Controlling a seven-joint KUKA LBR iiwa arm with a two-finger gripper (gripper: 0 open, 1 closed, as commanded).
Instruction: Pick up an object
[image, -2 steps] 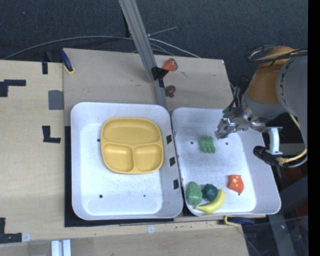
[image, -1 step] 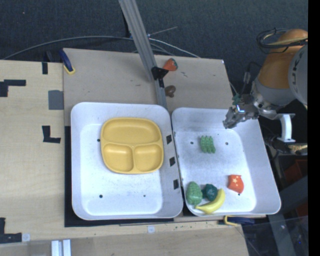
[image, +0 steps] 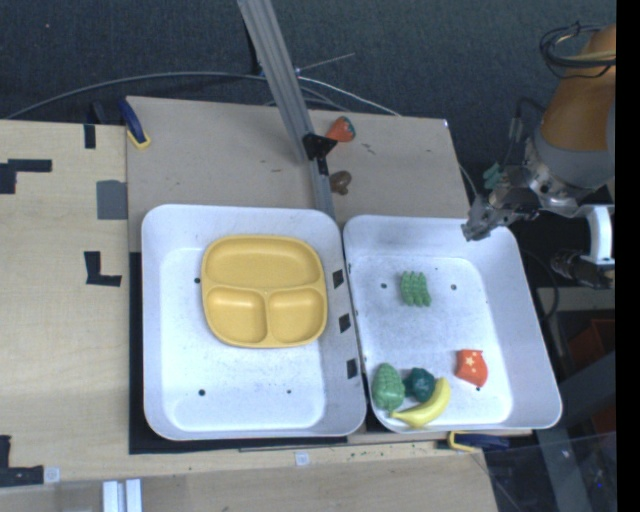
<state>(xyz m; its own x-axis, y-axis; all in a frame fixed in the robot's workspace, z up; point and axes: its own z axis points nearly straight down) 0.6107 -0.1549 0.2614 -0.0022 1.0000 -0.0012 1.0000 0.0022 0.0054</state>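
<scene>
Gripper (image: 476, 228) over right bin (image: 520, 300) far corner, finger state unclear | green toy (image: 415, 289) nearest: likely light, rigid, knobbly | pinch across its narrow sides

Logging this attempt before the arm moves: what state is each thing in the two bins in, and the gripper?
yellow divided plate: flat in the left bin, nothing on it
green bumpy toy: lying alone mid right bin
red toy: lying free near right bin's right side
green leafy toy: at the front edge, against the banana
banana: lying at the front edge
gripper: above right bin's back right corner, holding nothing
</scene>
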